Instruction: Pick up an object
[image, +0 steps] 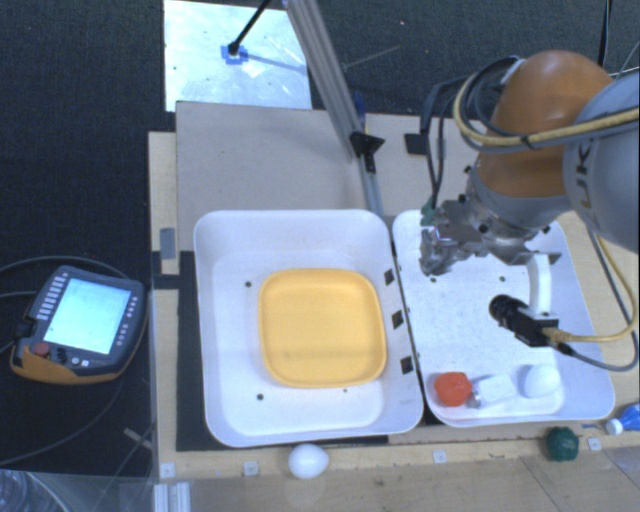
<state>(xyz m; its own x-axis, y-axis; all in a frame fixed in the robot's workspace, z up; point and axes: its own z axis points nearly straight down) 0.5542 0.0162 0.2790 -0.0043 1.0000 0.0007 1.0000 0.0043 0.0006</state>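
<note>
Two white bins sit side by side. The gripper (437, 262) hangs over the right bin (455, 325) near its far left corner; whether its fingers are spread cannot be told. Nearer the camera than the gripper lie a red ball (452, 389) and a white ball (541, 380). Left of it, a yellow plate (322, 327) fills the left bin (225, 330).

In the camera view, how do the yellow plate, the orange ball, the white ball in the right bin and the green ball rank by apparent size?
1. yellow plate
2. orange ball and white ball, which look alike
3. green ball, slightly smaller
</note>
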